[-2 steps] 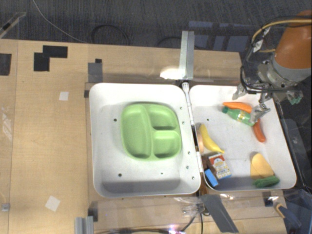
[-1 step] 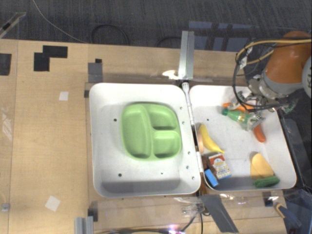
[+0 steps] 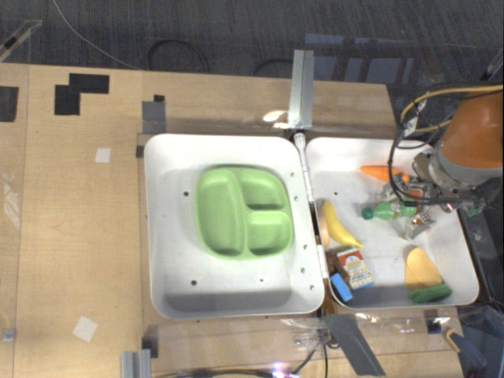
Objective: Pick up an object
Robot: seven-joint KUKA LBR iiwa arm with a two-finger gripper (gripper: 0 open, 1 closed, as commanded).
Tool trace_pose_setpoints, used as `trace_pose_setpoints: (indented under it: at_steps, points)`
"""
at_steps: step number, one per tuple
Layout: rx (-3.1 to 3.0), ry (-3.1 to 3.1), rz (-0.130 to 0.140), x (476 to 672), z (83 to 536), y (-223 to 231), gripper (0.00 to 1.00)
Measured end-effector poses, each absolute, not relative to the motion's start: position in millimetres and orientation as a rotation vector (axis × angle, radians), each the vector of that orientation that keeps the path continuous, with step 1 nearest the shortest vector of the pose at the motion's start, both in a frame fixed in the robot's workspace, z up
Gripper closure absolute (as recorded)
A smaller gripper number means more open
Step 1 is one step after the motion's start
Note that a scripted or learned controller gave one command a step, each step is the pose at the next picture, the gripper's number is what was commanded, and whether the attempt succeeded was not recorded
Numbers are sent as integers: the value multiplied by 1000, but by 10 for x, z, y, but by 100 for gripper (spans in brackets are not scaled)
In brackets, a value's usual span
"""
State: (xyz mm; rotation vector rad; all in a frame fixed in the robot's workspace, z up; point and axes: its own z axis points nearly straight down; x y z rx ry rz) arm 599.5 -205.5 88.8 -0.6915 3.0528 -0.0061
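The arm (image 3: 472,144) is reaching in from the right of the frame and hanging over the upper right part of the right bin (image 3: 346,160), its orange band sitting above the wrist. The gripper (image 3: 417,219) is pointing down into the bin, but whether it is open or closed I cannot tell, since the wrist and cables are covering it from above.

The candidates are all lying in the right bin. A green bottle (image 3: 382,210) is lying on its side just left of the gripper, near the middle of the bin. An orange carrot (image 3: 376,173) is resting above it, toward the upper edge. A banana (image 3: 339,227) is lying against the bin's left wall, with a small juice carton (image 3: 356,268) and a blue block (image 3: 341,287) below it. A yellow cheese wedge (image 3: 421,268) and a green pickle-like piece (image 3: 430,294) are sitting at the lower right. The left bin (image 3: 169,290) is holding a green divided tray (image 3: 242,211).

The step in hand is looking like a descent onto the bottle or something close beside it. To do it well, the tool should be coming down centred over the bottle's body, closing across its narrow width so it is not rolling away, and staying clear of the carrot and the bin wall; lifting straight up only after the grasp is firm
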Motion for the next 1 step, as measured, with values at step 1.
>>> trace_pose_setpoints:
  at_steps: [1]
  points:
    - [-943, 2983, -2, 6447, 882, -1297, 0]
